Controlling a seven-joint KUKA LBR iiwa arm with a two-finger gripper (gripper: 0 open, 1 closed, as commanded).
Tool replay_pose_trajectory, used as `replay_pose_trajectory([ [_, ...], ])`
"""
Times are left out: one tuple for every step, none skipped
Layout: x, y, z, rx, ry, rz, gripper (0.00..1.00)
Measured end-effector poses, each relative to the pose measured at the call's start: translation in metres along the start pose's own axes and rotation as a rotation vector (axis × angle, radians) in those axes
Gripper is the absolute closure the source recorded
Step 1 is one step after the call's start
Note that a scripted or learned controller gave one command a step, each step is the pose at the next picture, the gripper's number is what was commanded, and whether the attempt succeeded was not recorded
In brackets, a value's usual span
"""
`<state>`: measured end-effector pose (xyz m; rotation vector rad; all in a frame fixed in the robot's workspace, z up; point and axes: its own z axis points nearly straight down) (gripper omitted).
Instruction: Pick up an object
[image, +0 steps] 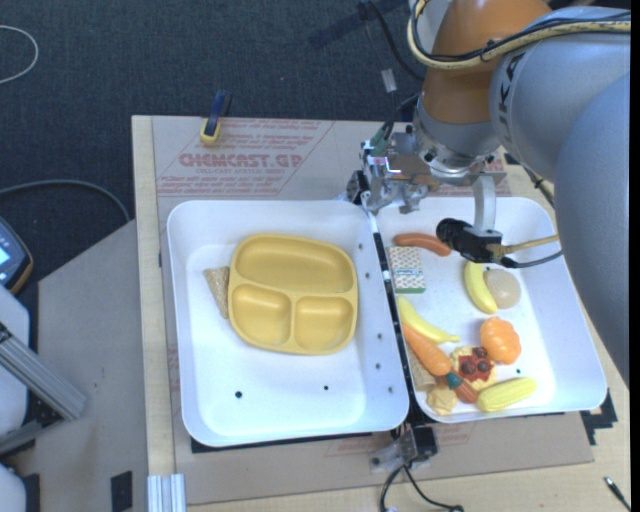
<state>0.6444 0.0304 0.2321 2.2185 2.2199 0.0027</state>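
My gripper (380, 188) hangs over the far end of the divider between the two bins, above the right bin's (570, 300) back left corner. Nothing shows in its grasp. Just in front of it lie a red sausage (421, 242) and a green-and-white checkered block (407, 269). Further right are a banana (479, 287) and a pale round piece (505, 290). Toward the front lie a second banana (424, 323), a carrot (428, 351), an orange pepper (500, 340), a pizza slice (470, 370) and a corn cob (506, 393).
The left bin (200, 380) holds a yellow divided plate (293, 293) with a tan cracker (216, 284) poking out from under its left edge. A blue and yellow clamp (213, 117) sits on the cardboard behind the bins. The arm's grey body looms over the right bin's far right.
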Motion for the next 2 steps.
replay_pose_trajectory([
  [-0.0005,0.0052,0.0031,0.000,-0.001,0.000,1.00],
  [-0.0079,-0.0026,-0.0029,0.005,0.000,0.001,1.00],
])
